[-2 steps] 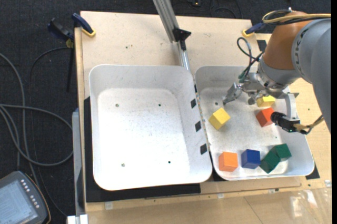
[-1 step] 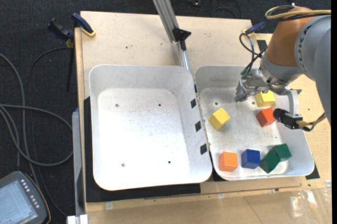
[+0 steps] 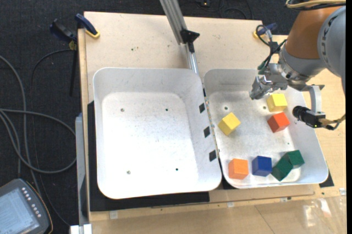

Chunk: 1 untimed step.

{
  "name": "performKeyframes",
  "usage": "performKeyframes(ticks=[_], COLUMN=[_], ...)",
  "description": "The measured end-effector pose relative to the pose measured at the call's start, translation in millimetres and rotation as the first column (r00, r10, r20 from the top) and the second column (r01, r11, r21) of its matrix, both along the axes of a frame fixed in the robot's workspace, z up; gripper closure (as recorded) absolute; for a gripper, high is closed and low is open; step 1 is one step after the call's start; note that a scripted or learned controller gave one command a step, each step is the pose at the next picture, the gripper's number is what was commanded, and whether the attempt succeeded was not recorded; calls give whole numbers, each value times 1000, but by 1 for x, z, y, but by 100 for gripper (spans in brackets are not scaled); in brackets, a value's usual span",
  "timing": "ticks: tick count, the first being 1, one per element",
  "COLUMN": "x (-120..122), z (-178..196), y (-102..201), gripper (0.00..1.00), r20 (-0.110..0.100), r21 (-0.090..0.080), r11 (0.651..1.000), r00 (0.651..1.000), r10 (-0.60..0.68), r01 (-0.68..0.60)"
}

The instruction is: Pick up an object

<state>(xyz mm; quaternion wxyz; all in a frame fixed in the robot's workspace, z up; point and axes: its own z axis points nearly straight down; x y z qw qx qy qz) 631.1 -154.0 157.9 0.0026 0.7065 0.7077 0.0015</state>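
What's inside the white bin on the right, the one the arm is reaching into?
The right white bin holds coloured blocks: two yellow cubes, a red cube, an orange cube, a blue cube and two green blocks. The gripper covers the floor beneath it.

One fixed overhead camera looked down at a slant on both bins [image 3: 148, 81], framing the whole bench [image 3: 143, 43].

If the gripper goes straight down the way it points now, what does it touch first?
Probably the bare floor of the right bin. The gripper points down just left of the yellow block, and may brush that block's edge. Depth is hard to judge from this slanted view.
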Motion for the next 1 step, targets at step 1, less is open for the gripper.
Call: performKeyframes(ticks=[1], x=[2], z=[54], y=[0], gripper=[100], r20=[2], r21=[-1], r11=[1000], r00=[1000], r10=[1], r01=[-1])
